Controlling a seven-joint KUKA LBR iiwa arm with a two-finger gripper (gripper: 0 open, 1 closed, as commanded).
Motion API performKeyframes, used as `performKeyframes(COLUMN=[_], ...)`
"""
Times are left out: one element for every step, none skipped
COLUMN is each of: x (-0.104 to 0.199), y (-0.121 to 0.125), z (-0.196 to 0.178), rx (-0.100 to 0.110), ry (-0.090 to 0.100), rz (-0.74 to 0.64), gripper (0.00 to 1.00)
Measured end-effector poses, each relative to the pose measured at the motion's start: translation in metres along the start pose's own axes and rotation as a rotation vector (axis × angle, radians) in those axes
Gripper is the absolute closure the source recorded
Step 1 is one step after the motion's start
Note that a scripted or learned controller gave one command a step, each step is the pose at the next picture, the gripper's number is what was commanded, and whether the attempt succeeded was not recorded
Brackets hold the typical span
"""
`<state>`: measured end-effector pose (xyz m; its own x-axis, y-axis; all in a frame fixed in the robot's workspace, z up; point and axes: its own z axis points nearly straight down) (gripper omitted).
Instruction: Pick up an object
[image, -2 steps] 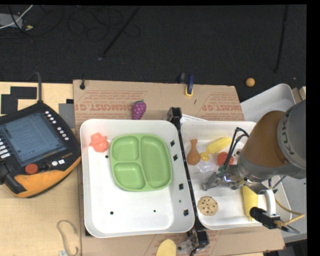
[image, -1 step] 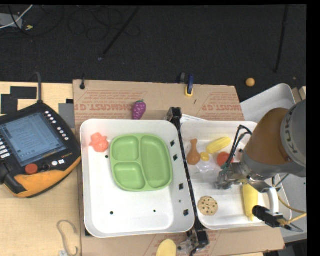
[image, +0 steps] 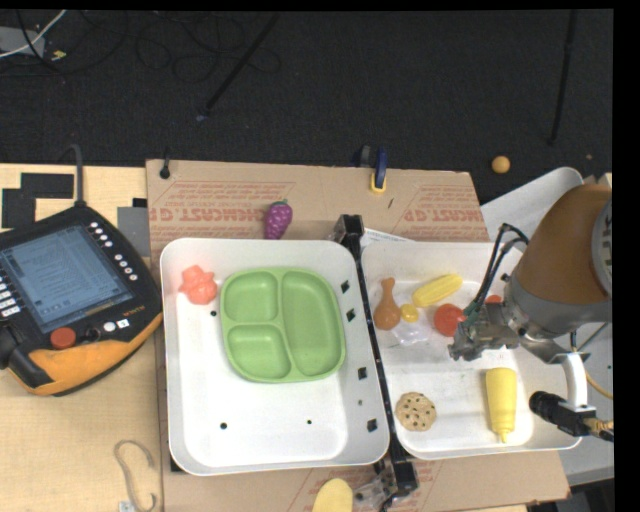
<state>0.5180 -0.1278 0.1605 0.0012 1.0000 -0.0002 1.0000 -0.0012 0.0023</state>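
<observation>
Arm (image: 570, 255): broad orange band, grey casing beyond it. Black cable loops off the orange band's near side. Hand (image: 472, 340): dark grey metal, blocky, compact.

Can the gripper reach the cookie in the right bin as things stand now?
Probably yes. The cookie lies flat and apart from the other toys, and the gripper is just above and to its right, with bare bin floor between them.

Even, fairly bright overhead light; white bins (image: 190, 400) nearly washed out; soft shadows; slightly grainy, low resolution
</observation>
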Motion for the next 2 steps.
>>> performKeyframes(x=[0.009,0.008], y=[0.001,0.001], z=[-0.048,-0.068], rx=[0.001,0.002], ry=[0.000,0.001], rz=[-0.001,-0.001], gripper=[1.00,1.00])
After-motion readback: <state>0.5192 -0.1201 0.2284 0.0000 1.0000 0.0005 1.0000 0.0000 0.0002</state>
